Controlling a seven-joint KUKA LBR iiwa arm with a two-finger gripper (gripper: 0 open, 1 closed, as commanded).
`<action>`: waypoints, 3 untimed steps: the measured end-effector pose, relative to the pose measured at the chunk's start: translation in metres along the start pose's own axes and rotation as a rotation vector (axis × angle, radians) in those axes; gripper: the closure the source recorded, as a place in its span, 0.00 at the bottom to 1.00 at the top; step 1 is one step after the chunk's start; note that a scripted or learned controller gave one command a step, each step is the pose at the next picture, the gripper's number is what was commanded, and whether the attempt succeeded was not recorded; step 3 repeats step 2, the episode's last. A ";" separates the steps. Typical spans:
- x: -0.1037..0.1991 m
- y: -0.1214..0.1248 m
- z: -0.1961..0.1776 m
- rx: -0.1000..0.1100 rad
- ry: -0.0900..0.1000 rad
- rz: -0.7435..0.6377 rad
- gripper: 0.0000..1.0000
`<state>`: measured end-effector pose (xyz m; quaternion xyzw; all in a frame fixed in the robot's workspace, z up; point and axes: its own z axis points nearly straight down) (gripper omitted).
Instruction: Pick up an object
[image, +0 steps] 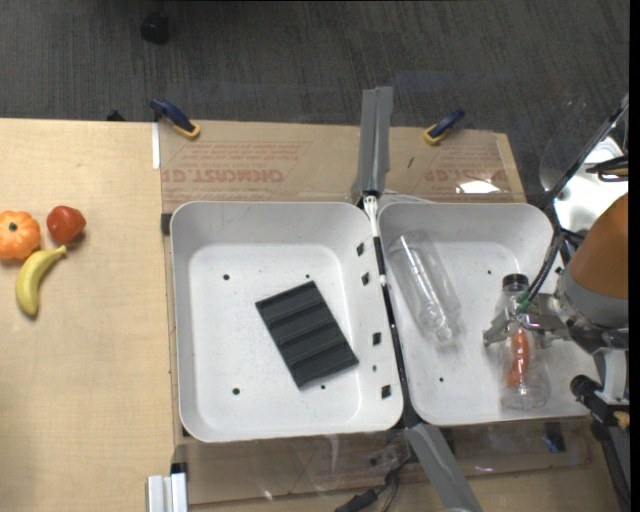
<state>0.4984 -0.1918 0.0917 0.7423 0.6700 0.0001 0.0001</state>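
Observation:
A clear plastic bottle (424, 284) lies on its side in the right bin (470, 222), near that bin's left wall. A smaller clear bottle with a black cap and orange contents (520, 372) lies near the same bin's right side. My gripper (518, 328) sits directly over the upper half of this small bottle, low in the bin, and hides part of it. A black ribbed block (306, 333) lies flat and slanted in the middle of the left bin (196, 300), far from the gripper.
A toy orange (17, 236), a red fruit (65, 223) and a banana (34, 279) lie on the wooden table to the left of the bins. Two clamps (174, 117) (443, 125) hold the cardboard at the back. A grey divider bar (374, 140) runs between the bins.

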 end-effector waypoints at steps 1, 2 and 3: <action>0.000 0.000 -0.009 0.000 0.000 0.002 1.00; 0.072 0.003 -0.102 0.003 -0.001 0.021 1.00; 0.072 0.003 -0.102 0.003 -0.001 0.021 1.00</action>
